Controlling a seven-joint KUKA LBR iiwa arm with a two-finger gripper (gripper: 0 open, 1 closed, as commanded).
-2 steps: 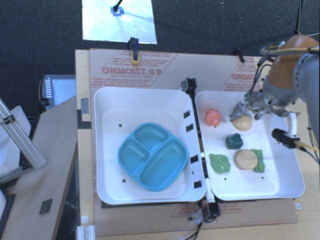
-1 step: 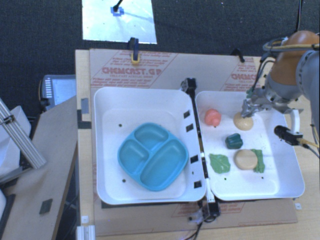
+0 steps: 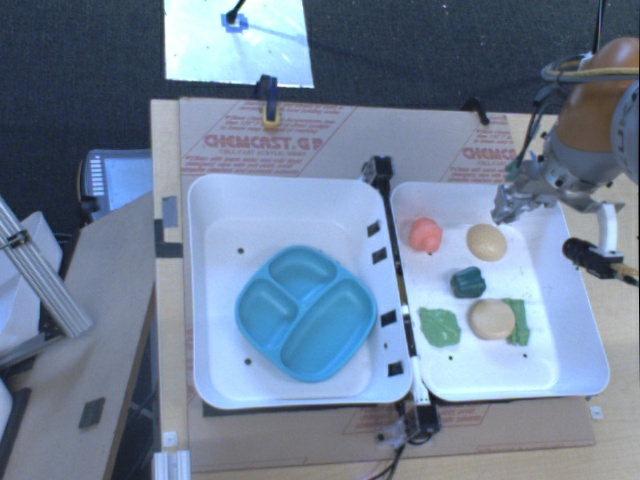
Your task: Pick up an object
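Approach step: gripper (image 3: 508,208) hovering near beige ball (image 3: 486,242); finger state unclear; next, descend and grasp.

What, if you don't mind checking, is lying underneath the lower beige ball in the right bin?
A bright green piece sticks out from under the beige ball's right side, flat on the right bin floor. How far it extends beneath the ball is hidden.

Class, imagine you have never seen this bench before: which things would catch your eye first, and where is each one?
First comes the blue divided plate, lying alone in the left bin. Next, the cluster of small pieces in the right bin: a pink piece, two beige round ones, a dark green one and flat green bits. Last, the arm's gripper poised over that bin's far right corner, near the upper beige piece.
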